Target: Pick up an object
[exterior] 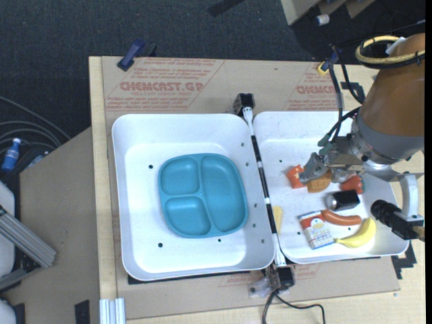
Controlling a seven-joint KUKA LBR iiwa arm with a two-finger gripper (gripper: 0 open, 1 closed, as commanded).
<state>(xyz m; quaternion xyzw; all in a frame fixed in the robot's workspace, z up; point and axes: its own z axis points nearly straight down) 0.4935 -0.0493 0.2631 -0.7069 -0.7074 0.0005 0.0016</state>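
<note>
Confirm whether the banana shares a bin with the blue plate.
No, the banana lies in the right bin, the blue plate in the left bin.

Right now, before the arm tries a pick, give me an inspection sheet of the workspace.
Surface: brown bench board bearing shallow white left bin and right bin.
Job's things: orange toy piece, red toy sausage, yellow toy banana, red-and-white small box, all in right bin.
Clutter: blue divided plastic plate in left bin.
Grippers: gripper low by orange toy piece.
Cables: black cable below bins; grey cables on floor, left.
Surroundings: dark carpet; blue object at bench corner.
</note>
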